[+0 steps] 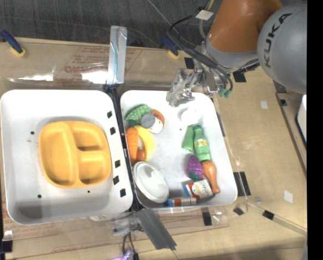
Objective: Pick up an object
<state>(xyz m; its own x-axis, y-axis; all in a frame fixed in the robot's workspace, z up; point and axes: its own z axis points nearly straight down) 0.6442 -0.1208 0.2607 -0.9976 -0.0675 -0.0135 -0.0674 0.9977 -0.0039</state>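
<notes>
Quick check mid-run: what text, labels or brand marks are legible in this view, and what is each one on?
"KUKA": black letters on the grey arm housing, top right.
Red printing on the clear sheet behind the bins: too blurred to read.
Label on the green bottle: too small to read.
Label on the small bottle near the right bin's front: too small to read.

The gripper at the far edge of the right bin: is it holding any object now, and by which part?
Nothing is held. The metal two-finger gripper hangs above the far rim of the right white bin with no object between its fingers; the green plastic bottle lies apart from it.
</notes>
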